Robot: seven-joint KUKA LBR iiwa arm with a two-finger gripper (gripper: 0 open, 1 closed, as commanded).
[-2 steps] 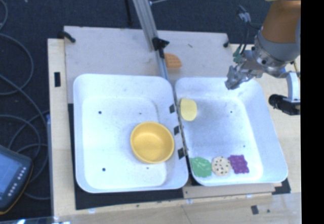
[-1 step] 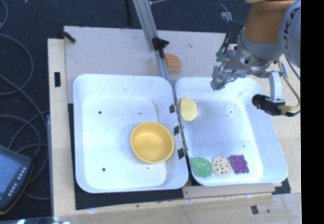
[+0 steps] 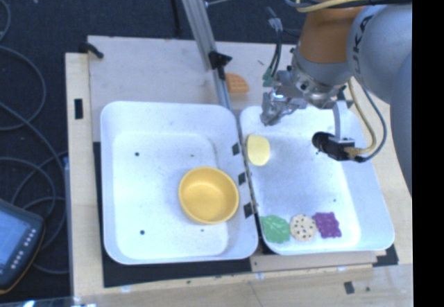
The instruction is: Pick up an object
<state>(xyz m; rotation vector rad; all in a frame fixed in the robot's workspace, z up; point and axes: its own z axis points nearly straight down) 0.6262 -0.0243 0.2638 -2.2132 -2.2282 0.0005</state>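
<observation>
My gripper [image 3: 272, 113] hangs over the far left corner of the right bin [image 3: 361, 191], with nothing visible between its fingers. Just below and left of it, a pale yellow round piece [image 3: 258, 150] lies against the bin's left wall. A yellow bowl [image 3: 207, 195] sits in the left bin [image 3: 139, 167] near its right side. Along the right bin's near edge lie a green piece [image 3: 275, 229], a spotted cookie [image 3: 302, 227] and a purple piece [image 3: 327, 224] in a row.
An orange object [image 3: 236, 84] rests on the bench behind the bins. A slanted metal post [image 3: 201, 28] rises from the bins' shared far corner. A black cable fitting [image 3: 335, 145] hangs off the arm over the right bin.
</observation>
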